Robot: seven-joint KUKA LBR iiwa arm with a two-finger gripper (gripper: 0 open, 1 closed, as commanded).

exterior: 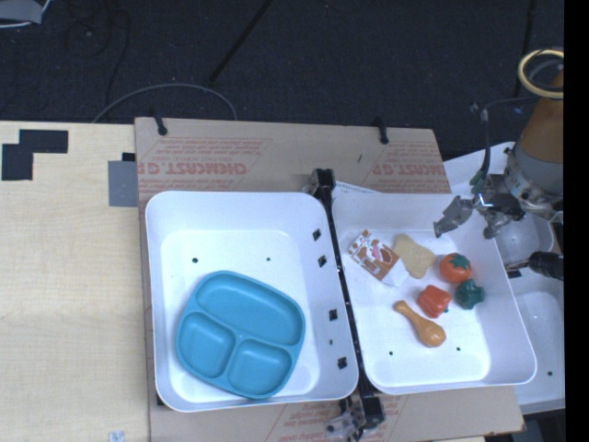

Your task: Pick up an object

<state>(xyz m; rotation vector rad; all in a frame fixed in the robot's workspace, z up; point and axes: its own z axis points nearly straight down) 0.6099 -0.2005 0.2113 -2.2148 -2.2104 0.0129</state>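
Note:
The right bin (pixel 465 362) holds several toy foods. A red and white carton (pixel 373 254) lies next to a beige slice (pixel 414 254). Right of them are an orange tomato (pixel 455 267), a small green piece (pixel 470 293), a red-orange pepper (pixel 434 299) and a tan drumstick (pixel 421 323). My gripper (pixel 472 223) hovers over the bin's far right corner, just above the tomato. It is open, its grey fingers (pixel 451 217) spread with nothing between them.
A blue divided plate (pixel 241 333) lies in the left bin (pixel 230 215). Both bins rest on a cardboard sheet (pixel 276 155) on the wooden bench (pixel 64 274). The arm's orange band (pixel 543 127) rises at the right edge.

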